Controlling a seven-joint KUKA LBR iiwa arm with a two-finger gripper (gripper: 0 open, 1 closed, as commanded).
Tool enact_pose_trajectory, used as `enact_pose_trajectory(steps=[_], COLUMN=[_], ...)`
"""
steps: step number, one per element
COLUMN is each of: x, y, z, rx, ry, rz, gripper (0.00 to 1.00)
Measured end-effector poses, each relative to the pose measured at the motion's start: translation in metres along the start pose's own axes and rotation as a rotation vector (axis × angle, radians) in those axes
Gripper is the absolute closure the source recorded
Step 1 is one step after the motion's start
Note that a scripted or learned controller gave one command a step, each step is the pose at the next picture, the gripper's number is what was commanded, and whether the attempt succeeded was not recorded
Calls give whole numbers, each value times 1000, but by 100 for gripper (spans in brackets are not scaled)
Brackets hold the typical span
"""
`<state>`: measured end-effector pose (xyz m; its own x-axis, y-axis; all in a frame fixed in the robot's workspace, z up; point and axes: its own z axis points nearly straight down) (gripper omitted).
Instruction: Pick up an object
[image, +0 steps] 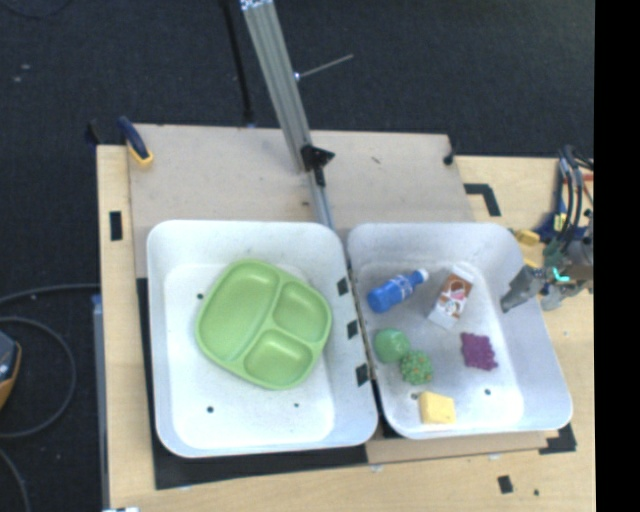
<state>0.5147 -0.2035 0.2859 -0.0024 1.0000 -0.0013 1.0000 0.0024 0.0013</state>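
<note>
The right bin (520, 400) holds several small objects. A blue bottle (396, 290) lies near its left wall, and a white carton (452, 297) lies beside it. A purple lumpy toy (479, 351) sits toward the right. A green round piece (390, 345) and a green leafy piece (417, 368) lie close together, with a yellow block (436, 408) near the front wall. My gripper (522, 290) hangs at the bin's right rim, right of the carton and above the purple toy, touching none of them.
The left bin (175, 420) holds a light green divided plate (264, 323). A metal pole (285, 100) slants up from behind the bins. Cables and wrist hardware (568, 235) sit at the right edge. The bench (230, 170) lies bare behind the bins.
</note>
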Motion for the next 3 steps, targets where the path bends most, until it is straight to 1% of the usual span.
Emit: enact_pose_trajectory(steps=[1, 2, 3], x=[0, 7, 10], y=[0, -6, -1], z=[0, 48, 109], rx=[0, 3, 4], ry=[0, 1, 1], rz=[0, 1, 2], gripper=[0, 0, 0])
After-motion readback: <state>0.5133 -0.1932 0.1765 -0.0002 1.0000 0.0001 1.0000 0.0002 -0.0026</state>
